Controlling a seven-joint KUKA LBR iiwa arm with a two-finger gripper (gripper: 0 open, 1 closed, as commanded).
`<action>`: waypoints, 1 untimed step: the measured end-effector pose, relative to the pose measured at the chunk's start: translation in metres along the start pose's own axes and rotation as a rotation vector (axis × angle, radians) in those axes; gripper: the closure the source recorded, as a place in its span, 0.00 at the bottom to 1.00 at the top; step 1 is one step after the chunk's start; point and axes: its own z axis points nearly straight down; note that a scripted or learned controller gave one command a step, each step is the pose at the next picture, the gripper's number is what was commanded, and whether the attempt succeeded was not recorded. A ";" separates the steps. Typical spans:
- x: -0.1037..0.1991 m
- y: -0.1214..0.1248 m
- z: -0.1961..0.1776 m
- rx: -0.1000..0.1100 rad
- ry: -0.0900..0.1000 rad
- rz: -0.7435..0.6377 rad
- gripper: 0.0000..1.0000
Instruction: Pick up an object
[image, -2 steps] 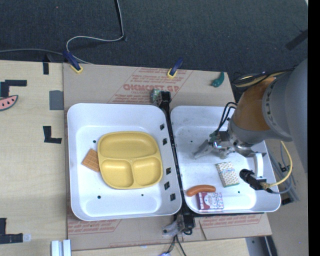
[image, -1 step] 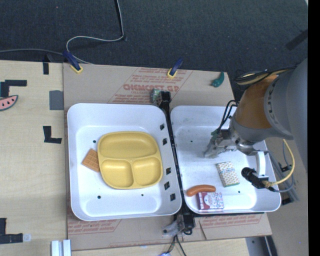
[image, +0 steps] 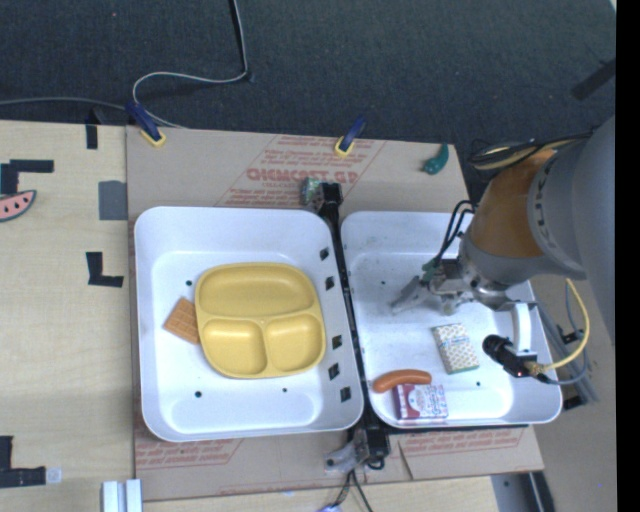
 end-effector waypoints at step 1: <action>0.001 0.000 -0.009 0.001 0.001 -0.001 1.00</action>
